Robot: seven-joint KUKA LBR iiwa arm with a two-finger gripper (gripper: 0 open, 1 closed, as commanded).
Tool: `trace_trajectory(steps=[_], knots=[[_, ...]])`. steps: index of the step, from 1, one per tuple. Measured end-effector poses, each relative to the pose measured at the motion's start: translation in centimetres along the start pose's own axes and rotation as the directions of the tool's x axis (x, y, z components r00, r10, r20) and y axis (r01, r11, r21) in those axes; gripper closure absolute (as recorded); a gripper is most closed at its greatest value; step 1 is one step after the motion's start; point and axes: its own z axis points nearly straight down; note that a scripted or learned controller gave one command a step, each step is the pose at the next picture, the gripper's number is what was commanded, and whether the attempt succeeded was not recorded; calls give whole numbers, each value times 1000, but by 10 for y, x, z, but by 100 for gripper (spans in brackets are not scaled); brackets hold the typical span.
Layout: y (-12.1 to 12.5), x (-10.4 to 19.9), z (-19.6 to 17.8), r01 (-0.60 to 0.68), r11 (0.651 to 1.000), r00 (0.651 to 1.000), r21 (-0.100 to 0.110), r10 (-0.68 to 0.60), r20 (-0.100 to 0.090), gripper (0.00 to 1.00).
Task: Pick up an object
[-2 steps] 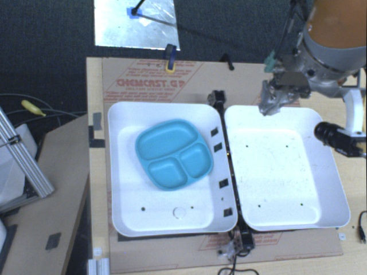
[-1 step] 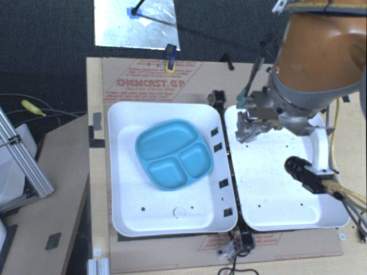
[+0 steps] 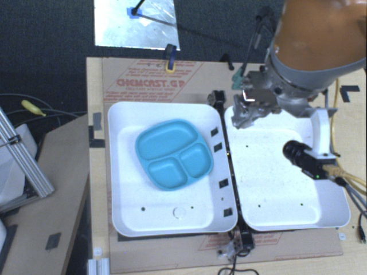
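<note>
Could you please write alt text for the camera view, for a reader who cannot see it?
A blue three-compartment plate lies in the left white bin. The grey and orange arm's gripper hangs over the far-left corner of the right white bin, apart from the plate.

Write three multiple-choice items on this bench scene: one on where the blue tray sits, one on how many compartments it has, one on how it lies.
1. The blue tray lies in:
A. the left bin
B. the right bin
C. the cardboard outside the bins

2. Its compartments number:
A. two
B. three
C. five

3. The tray lies:
A. flipped over
B. propped on edge
C. flat, open side up

Answers: 1 A, it rests on the left bin floor. 2 B, one large and two small sections show. 3 C, its hollows face the camera.
</note>
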Motion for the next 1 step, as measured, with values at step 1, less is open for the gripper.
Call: trace_trajectory(steps=[1], knots=[[17,14,32,-1,1000,1000,6,1,2,100]])
